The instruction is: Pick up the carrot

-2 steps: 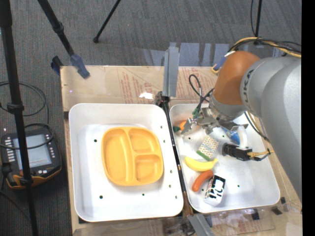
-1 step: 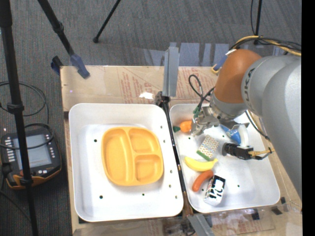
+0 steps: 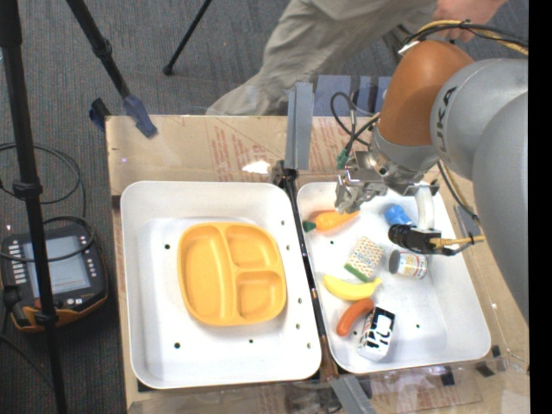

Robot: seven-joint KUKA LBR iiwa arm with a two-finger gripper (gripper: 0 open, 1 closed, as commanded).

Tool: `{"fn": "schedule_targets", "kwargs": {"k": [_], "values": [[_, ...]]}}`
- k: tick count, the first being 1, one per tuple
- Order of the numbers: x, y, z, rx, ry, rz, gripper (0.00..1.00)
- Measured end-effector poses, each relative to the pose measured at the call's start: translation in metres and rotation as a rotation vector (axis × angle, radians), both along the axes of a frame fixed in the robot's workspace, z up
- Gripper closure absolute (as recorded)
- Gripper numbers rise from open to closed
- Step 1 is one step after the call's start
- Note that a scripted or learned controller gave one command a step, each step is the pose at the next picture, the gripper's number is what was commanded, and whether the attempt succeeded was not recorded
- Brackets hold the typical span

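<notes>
Approach step judged in hand: jaws (image 3: 352,198), their spread not discernible, are poised over the right bin (image 3: 466,326), the carrot (image 3: 335,221) lying just below-left of them, so a short descent and closure is called for.

Orange carrot (image 3: 335,222) lying flat, right bin's upper-left

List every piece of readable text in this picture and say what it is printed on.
"KU": black letters on the grey arm, beside the orange band; the rest of the word is cut off.
Black-and-white carton: print too blurred to read.
Can: label too small to read.
Patterned packet: nothing legible.
</notes>
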State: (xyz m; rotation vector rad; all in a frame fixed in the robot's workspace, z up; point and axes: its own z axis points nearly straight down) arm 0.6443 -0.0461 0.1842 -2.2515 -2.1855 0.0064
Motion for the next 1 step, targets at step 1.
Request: {"fn": "schedule_targets", "kwargs": {"k": [1], "values": [[-0.0001,0.0001,-0.0003,0.000,0.001,0.001,0.00]]}}
